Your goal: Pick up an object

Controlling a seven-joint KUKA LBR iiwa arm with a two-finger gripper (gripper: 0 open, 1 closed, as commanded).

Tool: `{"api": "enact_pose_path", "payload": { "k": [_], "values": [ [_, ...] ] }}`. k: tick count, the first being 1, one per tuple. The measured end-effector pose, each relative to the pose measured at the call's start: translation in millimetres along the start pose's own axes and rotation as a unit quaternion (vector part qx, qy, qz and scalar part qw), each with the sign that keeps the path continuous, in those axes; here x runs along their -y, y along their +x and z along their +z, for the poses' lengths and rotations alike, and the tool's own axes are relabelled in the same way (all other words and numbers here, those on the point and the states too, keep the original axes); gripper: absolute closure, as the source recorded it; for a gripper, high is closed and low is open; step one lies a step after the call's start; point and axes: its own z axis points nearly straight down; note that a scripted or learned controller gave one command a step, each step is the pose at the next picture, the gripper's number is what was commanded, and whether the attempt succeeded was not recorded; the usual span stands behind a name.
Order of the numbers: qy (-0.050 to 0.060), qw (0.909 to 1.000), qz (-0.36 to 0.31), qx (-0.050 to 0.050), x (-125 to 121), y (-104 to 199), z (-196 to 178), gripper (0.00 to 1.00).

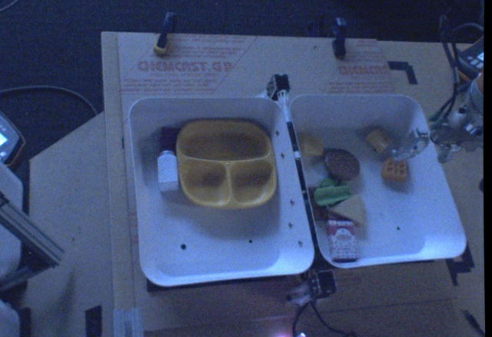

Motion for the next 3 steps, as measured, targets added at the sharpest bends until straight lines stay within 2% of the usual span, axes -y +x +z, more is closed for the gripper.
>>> {"api": "enact_pose_path", "payload": {
  "k": [1,2,3],
  "values": [
    [-0.007,1.0,-0.002,0.002,-3,0,-7,0.0],
    [-0.004,1.0,-0.002,0.001,-9,6,38,0.0],
    [-0.004,1.0,-0.001,0.0,0,6,86,0.0]
  ]
}}
